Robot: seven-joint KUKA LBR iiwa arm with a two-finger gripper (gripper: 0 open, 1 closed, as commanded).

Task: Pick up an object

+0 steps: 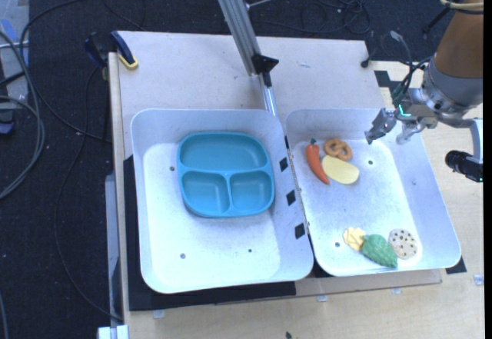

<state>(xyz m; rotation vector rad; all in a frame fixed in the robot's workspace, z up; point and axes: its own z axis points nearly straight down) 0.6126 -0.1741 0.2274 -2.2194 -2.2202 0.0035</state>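
Note:
In the right bin [430, 199] lie an orange carrot [316, 163], a brown pretzel [337, 148] and a yellow potato-like piece [341, 171] near the far left. A small yellow item [354, 238], a green leafy piece [380, 250] and a cookie [402, 243] rest at the near edge. My gripper [392, 128] hangs over the bin's far right corner, to the right of the pretzel, with its fingers spread open and nothing between them.
The left bin [154, 237] holds a blue three-compartment tray [227, 174]. A slanted metal pole [234, 11] rises from behind the bins' shared edge. Cables trail on the dark floor beyond the bench.

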